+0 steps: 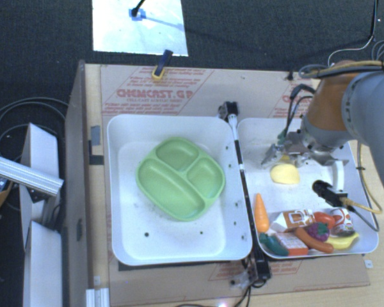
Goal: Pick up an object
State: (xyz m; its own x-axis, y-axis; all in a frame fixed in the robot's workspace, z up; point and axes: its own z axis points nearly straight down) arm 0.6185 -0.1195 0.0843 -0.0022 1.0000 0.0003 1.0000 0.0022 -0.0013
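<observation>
arm (361,101) cut off by the right edge, only wrist end in frame. gripper (283,157) fingertips small and blurred against the white bin, can't tell their state. pale yellow object (285,174) sits just below them, contact unclear. pile of toy food (310,230) in the right bin's near corner overlaps, pieces partly hide each other. cardboard print (155,94) partly readable.

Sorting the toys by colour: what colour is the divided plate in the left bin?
Light green; the divided plate shows plainly in the camera view, lying in the left bin.
</observation>
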